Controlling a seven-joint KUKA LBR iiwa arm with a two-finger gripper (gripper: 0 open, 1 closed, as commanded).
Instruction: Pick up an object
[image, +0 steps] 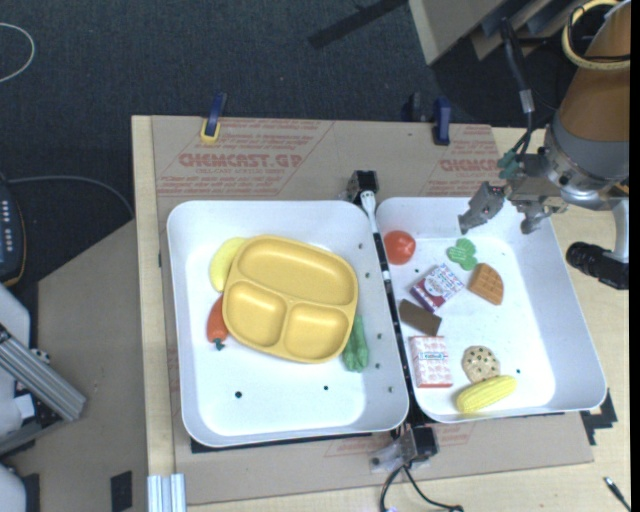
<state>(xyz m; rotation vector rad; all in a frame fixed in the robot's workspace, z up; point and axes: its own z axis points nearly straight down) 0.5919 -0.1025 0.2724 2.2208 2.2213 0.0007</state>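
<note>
My gripper (503, 214) hangs open over the far part of the right bin (570, 330), its two fingers spread with nothing between them. Just below and left of it lie a small green piece (462, 252) and a red tomato (400, 246). An orange-brown toast slice (487, 284) and a red-and-white packet (440, 285) sit a little nearer. Further forward are a brown bar (420, 318), a red-and-white box (431, 361), a cookie (480, 360) and a yellow corn cob (486, 393).
The left bin (195, 370) holds a yellow divided tray (290, 298), with a yellow fruit (224, 262) and a red-orange pepper (217, 323) at its left edge and a green vegetable (356, 348) at its right. Clamps (211, 125) grip the board's far edge.
</note>
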